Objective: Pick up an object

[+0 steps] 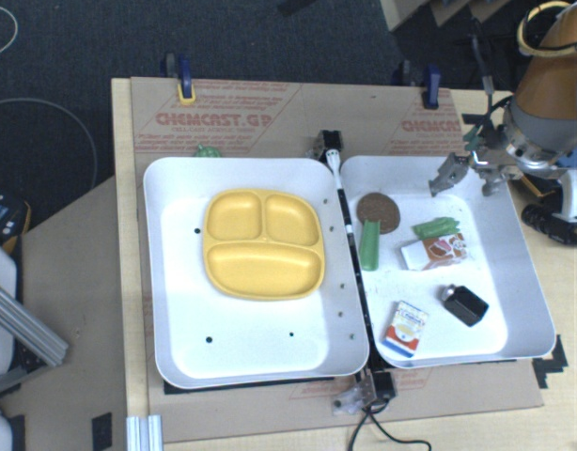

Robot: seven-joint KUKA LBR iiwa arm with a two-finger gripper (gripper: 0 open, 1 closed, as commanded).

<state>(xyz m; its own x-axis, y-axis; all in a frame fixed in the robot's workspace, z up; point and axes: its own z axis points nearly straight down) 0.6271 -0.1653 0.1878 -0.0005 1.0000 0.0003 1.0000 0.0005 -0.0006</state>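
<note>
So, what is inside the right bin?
The right bin holds a brown disc, a green stick, a green packet, a red-and-white packet, a black block and a small carton. Anything beneath them is covered.

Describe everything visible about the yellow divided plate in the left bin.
The yellow divided plate is a rounded rectangle, apparently matte plastic, moulded into three compartments: two smaller ones along the far side and one long one along the near side, split by raised ridges. It lies flat and right side up on the floor of the left bin, a little toward its far half. Nothing rests in its compartments, and nothing but the bin floor touches it.
</note>
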